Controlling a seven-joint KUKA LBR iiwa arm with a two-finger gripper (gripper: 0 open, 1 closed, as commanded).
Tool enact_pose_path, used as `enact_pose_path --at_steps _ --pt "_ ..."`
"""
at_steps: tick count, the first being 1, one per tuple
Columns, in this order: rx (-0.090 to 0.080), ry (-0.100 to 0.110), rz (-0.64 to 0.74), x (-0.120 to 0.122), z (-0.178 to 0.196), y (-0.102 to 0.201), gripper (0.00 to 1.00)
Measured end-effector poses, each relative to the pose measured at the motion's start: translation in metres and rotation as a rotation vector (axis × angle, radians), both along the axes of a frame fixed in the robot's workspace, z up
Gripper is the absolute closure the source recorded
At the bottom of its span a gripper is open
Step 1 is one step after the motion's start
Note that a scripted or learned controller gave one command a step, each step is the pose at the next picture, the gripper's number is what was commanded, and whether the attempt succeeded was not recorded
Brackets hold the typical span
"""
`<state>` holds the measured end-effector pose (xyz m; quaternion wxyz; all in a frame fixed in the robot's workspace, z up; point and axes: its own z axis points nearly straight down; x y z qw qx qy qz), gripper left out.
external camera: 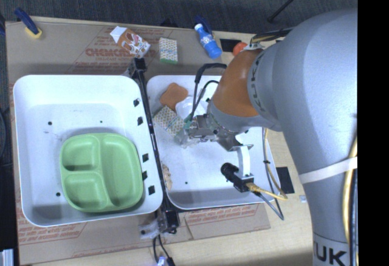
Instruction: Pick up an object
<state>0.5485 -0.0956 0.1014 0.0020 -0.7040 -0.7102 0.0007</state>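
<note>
The big grey arm with its orange band [240,85] loomed nearest the camera, covering much of the right-hand white bin [200,195]. Going from the left: the left-hand white bin [36,92] held a pale green three-compartment plastic tray [100,172], lying flat and well apart from the arm. Along the counter [73,55] behind the bins stood a small printed box [168,50] and a blue bottle [208,40].

In the right bin's far left corner lay an orange-brown block [173,95], with a small patterned packet [167,119] just beside it and something pale and crumpled [185,105] touching both. The hand [196,131] sat low right next to that cluster, but whether it was open, closed or gripping anything could not be told.

The likely trouble was crowding: with the three things packed together near the bin wall, the hand might nudge them aside, catch two at once, or pinch only the crumpled material and lose it on lifting. A dangling cable [203,85] near the wrist could also snag.
</note>
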Motion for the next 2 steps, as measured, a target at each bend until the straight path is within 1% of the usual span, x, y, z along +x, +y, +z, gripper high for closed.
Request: enact_pose_path --at_steps 1,2 --pt "-0.001 -0.003 -0.004 -0.0719 0.1025 -0.0155 1.0" --pt "-0.001 -0.002 -0.004 -0.072 0.1022 -0.0154 0.0"
